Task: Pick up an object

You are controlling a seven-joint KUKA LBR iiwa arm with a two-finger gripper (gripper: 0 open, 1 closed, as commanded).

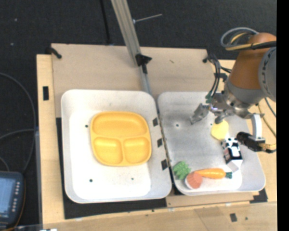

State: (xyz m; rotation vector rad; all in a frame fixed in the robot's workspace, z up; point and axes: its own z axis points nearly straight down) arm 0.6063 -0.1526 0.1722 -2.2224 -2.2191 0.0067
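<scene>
My gripper (200, 113) hangs over the upper middle of the right bin (183, 138), reaching in from the right under the orange-banded wrist. A pale yellow object (220, 129) lies just to its right and a little nearer the front. A black-and-white object (232, 151) sits further toward the front right. Along the front edge of that bin lie an orange carrot (211, 173), a pinkish-red round piece (194, 180) and a green broccoli-like piece (181, 169). Nothing is seen held under the gripper.
The left bin (77, 177) holds a yellow divided plate (120, 137). A slanted metal pole (127, 28) rises behind the bins. Cables run beside the arm at the right. A small screen (5, 196) sits at the lower left.
</scene>
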